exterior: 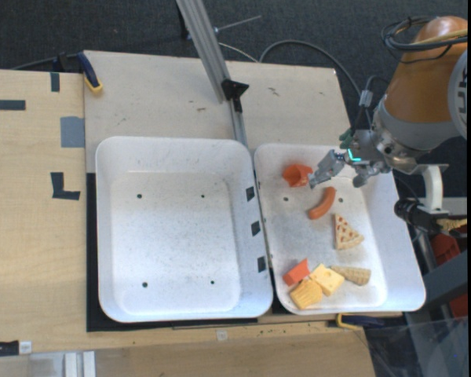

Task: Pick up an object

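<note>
Plywood bench (pixel 180 108) and dark carpet are framing two white bins, and I am watching the gripper (pixel 344 171) hovering over the upper part of the right bin (pixel 400 285) with its two fingers spread apart and nothing between them. I am treating the orange sausage (pixel 323 203) as the nearest candidate; it is lying just below the fingers, at about seven o'clock from them. Its long axis is running from two o'clock down to eight o'clock, slightly curved. I am judging it to be a light plastic toy, stiff and smooth, likely to roll or squirt out of a pinch, so I am planning to take it across the middle, fingers square to its length. At nine to ten o'clock from the gripper, an orange-red block (pixel 297 174) is sitting near the bin's upper left. Farther down, a pizza wedge (pixel 346 232) is pointing toward twelve o'clock, and a cluster of yellow cheese blocks (pixel 317 286) is resting by the lower rim. Beyond that, the left bin (pixel 110 210) is lying beside it.
</note>
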`<control>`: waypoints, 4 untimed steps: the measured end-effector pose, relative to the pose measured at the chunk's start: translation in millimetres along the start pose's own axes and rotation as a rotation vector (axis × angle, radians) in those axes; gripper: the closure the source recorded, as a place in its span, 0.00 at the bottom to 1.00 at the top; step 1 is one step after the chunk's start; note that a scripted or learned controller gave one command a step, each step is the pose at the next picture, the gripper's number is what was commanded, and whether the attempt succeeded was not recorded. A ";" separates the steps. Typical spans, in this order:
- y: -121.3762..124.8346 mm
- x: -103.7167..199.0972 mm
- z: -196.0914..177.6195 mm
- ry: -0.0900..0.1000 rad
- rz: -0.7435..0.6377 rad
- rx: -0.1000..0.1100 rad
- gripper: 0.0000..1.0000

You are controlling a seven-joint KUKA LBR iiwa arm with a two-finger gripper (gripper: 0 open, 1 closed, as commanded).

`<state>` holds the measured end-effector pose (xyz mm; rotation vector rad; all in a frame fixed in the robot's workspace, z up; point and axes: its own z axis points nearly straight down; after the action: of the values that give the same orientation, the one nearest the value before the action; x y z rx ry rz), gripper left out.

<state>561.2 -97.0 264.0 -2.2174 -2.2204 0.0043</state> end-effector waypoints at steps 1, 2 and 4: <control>0.6 -0.2 -1.7 0.000 -0.001 -0.003 0.00; -10.3 0.8 50.5 0.000 0.001 0.003 0.00; -17.5 -6.8 147.1 0.000 0.001 0.003 0.00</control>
<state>543.1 -103.6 117.0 -2.2175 -2.2172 0.0079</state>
